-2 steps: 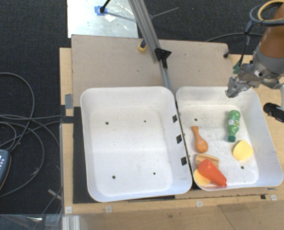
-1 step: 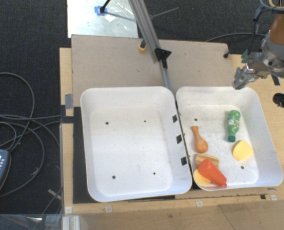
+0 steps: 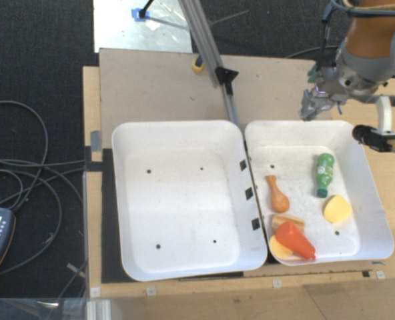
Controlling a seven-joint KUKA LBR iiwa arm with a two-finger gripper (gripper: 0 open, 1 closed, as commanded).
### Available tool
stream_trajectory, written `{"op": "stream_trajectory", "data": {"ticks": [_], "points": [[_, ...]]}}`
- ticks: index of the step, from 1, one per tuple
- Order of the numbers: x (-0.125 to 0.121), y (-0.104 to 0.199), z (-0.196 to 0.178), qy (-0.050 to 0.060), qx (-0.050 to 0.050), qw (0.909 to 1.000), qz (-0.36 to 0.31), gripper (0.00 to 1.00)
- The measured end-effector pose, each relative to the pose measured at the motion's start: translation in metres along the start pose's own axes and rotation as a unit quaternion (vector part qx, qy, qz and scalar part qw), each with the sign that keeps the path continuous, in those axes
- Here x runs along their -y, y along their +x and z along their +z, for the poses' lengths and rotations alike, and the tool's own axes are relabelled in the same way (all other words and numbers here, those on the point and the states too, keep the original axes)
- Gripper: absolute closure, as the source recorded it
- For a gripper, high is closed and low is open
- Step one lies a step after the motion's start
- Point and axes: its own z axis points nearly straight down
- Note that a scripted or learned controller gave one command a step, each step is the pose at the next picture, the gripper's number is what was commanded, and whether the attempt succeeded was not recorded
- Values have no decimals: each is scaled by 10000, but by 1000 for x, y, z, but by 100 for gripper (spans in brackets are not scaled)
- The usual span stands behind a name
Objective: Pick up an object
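The right bin holds a green bottle, a yellow block, a tan drumstick-shaped toy, and a red pepper-like piece lying over a yellow slice and an orange-edged piece. My gripper hangs above the far rim of the right bin, behind the green bottle and well apart from all the objects. I see nothing held in it.
The left bin sits beside the right one. A slanted grey pole with a black clamp crosses the bench behind the bins. Cables lie on the floor at left, and a black fitting sits by the right bin's far corner.
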Motion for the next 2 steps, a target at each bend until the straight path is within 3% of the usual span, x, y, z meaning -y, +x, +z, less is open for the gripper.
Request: {"op": "stream_trajectory", "data": {"ticks": [2], "points": [[-17, 117, 25, 4, -5, 10000, -4, 100]]}}
